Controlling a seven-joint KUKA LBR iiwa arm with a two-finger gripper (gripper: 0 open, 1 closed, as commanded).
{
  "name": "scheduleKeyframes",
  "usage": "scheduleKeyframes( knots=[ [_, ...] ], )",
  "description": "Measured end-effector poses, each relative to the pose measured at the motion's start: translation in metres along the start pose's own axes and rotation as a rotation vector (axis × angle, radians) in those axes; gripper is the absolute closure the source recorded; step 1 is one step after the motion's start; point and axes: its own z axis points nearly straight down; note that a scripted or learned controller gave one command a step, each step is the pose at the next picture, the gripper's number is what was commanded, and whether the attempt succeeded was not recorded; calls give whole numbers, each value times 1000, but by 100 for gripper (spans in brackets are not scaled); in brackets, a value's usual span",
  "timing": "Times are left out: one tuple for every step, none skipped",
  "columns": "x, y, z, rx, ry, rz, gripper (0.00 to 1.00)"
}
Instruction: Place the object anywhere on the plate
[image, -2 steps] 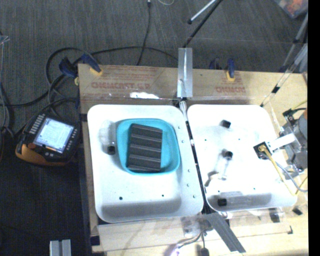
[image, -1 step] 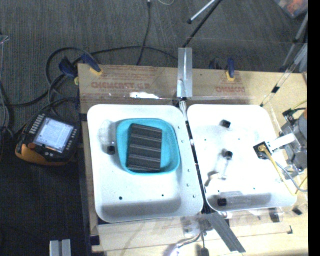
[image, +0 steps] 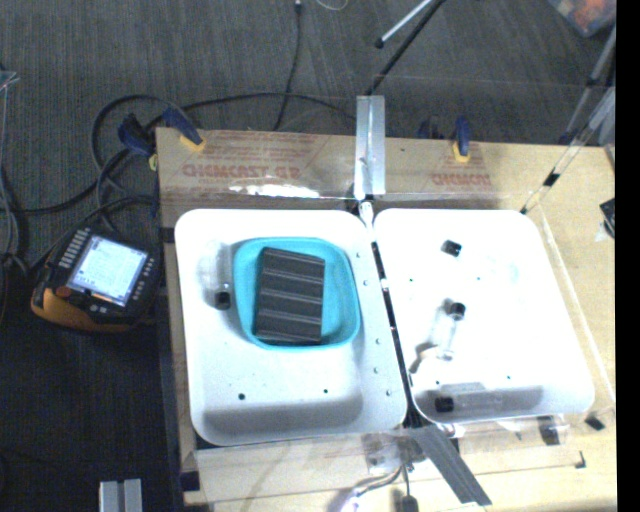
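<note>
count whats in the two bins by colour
Turquoise: 1, the plate in the left bin
Dark grey: 1, the ribbed block lying on the plate
Small black: 2, pieces in the right bin
Clear: 1, a small bottle beside the plate
Total: 5

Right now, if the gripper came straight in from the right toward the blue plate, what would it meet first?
Likely the small black-capped clear piece in the right bin, before the blue plate; height is unclear.
</note>
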Motion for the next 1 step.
scheduleKeyframes(
  knots=[
    [4, -24, 226, 5, -3, 0, 0]
  ],
)
